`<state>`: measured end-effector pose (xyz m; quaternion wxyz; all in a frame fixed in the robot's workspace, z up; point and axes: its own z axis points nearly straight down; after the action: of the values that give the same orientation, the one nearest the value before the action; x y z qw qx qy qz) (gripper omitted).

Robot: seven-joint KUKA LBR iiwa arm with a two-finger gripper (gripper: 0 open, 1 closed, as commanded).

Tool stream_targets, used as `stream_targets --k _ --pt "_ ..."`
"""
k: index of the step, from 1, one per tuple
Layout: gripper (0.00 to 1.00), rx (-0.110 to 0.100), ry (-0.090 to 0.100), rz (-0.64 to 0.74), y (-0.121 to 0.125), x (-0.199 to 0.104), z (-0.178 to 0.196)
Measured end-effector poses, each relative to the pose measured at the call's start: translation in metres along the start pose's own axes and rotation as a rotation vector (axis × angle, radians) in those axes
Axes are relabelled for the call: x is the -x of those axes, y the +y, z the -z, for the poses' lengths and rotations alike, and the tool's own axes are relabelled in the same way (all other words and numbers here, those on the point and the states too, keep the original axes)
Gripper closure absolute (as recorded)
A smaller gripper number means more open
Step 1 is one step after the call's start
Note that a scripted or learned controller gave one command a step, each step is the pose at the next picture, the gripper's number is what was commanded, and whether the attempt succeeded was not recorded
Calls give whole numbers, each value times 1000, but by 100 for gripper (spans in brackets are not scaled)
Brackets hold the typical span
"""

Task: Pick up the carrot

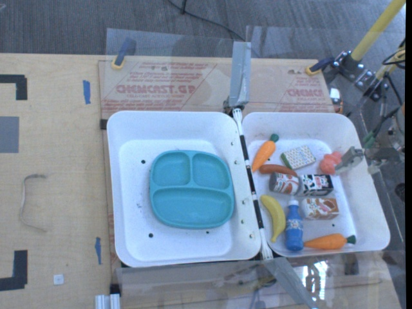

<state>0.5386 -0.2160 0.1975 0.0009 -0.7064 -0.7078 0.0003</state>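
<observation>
Orange carrot point(263, 154) sits at about 10 o'clock in the right bin point(367, 192), tilted, green tip up; a second carrot point(328, 241) lies at 5 o'clock. Gripper point(351, 159) at 2 o'clock by a pink toy point(330, 163), can't tell how it's set.

The scene is viewed from a single camera fixed above the worktop point(51, 147), looking down at a slant. Both white bins point(125, 131) are framed whole near the centre, from moderate distance, with grey floor point(77, 5) seen beyond them.
</observation>
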Motion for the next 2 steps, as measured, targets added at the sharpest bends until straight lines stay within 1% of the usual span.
stream_targets --k 1,2 --pt "0 0 0 95 -5 -4 -22" --pt "0 4 -3 227 91 -58 -43"
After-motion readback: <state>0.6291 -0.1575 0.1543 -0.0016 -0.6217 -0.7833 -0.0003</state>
